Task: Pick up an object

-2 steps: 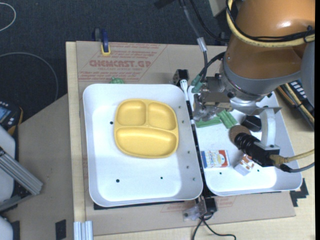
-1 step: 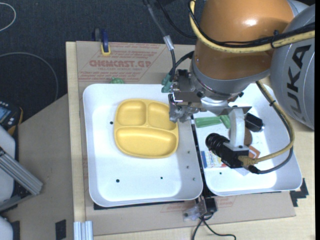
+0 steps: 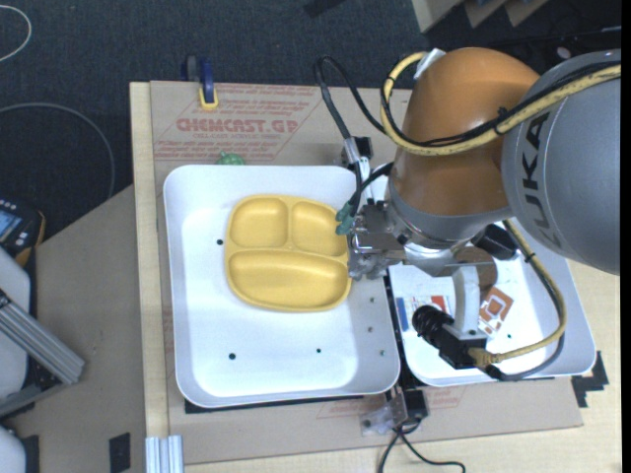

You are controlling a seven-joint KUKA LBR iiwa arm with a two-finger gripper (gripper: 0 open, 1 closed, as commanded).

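A yellow divided plate (image 3: 286,254) with three compartments lies in the left white bin (image 3: 197,333), toward its upper right. The arm's orange band and grey body hang over the right bin (image 3: 552,348) and cover most of it. The gripper (image 3: 360,249) shows as dark metal parts at the seam between the two bins, right beside the plate's right edge. Nothing shows between its fingers from this angle. In the right bin, small items peek out beneath the arm: a flat white card with red and blue print (image 3: 434,304) and an orange-and-white piece (image 3: 496,308).
The bins sit on a brown cardboard sheet (image 3: 246,116) with red print. A blue-and-yellow clamp (image 3: 205,79) stands at its top edge, with a small green object (image 3: 231,159) near the left bin's rim. Black cables run around the arm, and a black connector (image 3: 449,338) hangs over the right bin.
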